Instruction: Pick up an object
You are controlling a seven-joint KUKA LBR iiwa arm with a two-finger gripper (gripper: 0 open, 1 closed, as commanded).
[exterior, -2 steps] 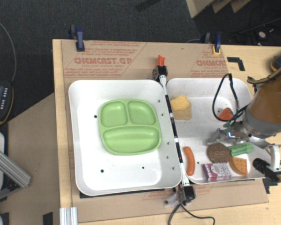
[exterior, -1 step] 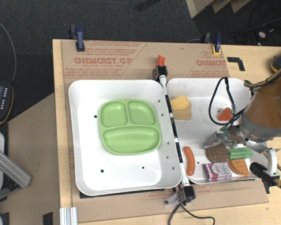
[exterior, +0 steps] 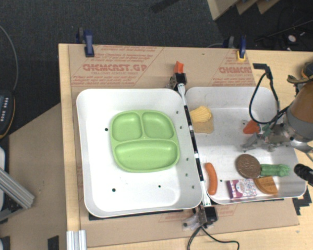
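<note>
The right bin point(exterior: 224, 100) holds several small objects. A pale yellow chunk point(exterior: 201, 119) lies by its left wall, and a small red-orange piece point(exterior: 250, 127) sits near the middle. Along the front lie a brown round disc point(exterior: 248, 165), a green toy point(exterior: 275, 170), an orange wedge point(exterior: 266, 185), a purple and white packet point(exterior: 241, 188) and an orange sausage-shaped item point(exterior: 211, 178). My gripper point(exterior: 260, 139) is low over the right bin, just right of and below the red-orange piece and above the brown disc. Nothing visibly hangs from it.
The left bin point(exterior: 94, 181) carries a green divided plate point(exterior: 144, 140). A black cable point(exterior: 261, 95) loops over the right bin's far part toward the wrist. Clamps point(exterior: 86, 41) hold the brown board at its far edge.
</note>
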